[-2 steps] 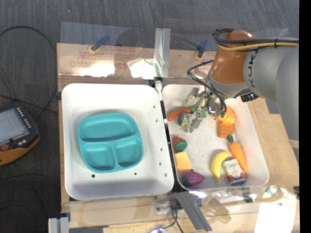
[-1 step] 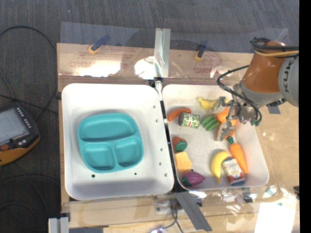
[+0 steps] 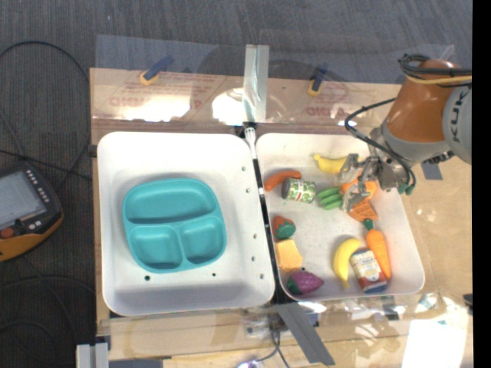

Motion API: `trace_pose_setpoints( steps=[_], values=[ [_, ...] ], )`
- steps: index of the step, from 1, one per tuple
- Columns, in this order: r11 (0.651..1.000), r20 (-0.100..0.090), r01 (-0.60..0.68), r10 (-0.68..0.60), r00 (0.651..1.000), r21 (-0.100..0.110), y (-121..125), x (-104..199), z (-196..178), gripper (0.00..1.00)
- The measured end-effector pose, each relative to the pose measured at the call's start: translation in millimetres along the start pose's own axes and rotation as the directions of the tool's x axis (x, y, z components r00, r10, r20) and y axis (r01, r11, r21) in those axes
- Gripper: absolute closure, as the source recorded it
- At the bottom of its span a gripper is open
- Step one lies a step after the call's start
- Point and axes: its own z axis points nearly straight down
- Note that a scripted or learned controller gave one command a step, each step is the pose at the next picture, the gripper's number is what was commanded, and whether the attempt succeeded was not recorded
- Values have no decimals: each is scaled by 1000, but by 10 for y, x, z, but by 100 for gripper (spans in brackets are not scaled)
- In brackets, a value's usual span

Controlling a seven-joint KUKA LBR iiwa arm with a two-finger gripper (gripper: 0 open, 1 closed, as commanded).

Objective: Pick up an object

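Note:
My gripper (image 3: 359,184) is low in the right bin (image 3: 405,228), near its far right side. It sits over an orange toy piece (image 3: 363,208) and just right of a green pepper (image 3: 331,198). A small yellow banana (image 3: 331,162) lies just behind it to the left. A green can (image 3: 299,191) and a red-orange chili (image 3: 281,179) lie further left. Toward the front are a carrot (image 3: 378,252), a second banana (image 3: 344,257) and a small red jar (image 3: 369,271).
A teal divided plate (image 3: 175,222) lies in the left bin (image 3: 115,167). A strawberry (image 3: 284,227), an orange cheese block (image 3: 288,254) and a purple eggplant (image 3: 305,283) line the right bin's left side. A clear upright divider (image 3: 255,83) stands behind the bins.

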Motion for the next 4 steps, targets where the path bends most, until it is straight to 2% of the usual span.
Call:
trace_pose_setpoints(
  steps=[1,2,3,4],
  values=[
    [981,-15,-192,192,981,1,371,-183,-848,100],
    [1000,-15,-31,31,999,-2,94,221,105,100],
    [1000,-15,-31,31,999,-1,93,219,101,0],
    [1000,-9,-31,31,999,1,96,197,-10,100]
  ],
)
